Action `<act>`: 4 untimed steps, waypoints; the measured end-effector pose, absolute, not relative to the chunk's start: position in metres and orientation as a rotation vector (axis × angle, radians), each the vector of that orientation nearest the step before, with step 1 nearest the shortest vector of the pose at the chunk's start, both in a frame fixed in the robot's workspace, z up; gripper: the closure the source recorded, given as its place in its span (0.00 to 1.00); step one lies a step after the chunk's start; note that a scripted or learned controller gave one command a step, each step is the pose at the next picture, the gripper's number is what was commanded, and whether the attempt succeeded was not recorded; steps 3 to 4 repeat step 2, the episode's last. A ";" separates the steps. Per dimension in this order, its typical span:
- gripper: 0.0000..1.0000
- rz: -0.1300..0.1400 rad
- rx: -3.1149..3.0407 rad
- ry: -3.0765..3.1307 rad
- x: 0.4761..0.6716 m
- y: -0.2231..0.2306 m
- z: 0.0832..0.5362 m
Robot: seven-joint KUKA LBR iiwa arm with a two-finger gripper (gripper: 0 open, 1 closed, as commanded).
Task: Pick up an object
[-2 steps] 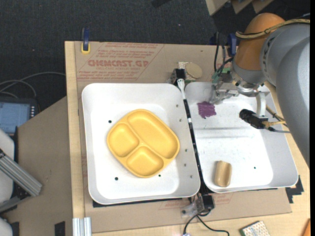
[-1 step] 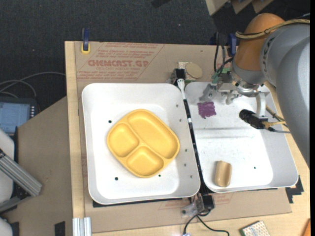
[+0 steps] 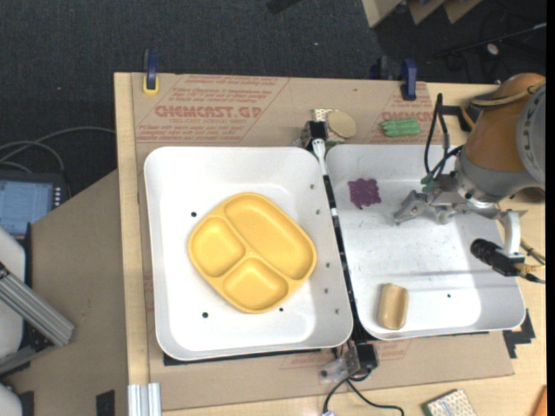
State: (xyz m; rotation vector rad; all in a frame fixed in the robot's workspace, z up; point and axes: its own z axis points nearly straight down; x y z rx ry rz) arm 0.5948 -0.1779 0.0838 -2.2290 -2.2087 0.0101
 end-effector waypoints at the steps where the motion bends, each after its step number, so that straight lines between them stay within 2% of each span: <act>1: 0.00 -0.011 -2.215 -2.235 0.670 -0.096 0.086; 2: 0.00 0.003 -2.220 -2.217 0.624 -0.098 0.085; 4: 0.00 0.003 -2.220 -2.217 0.624 -0.098 0.085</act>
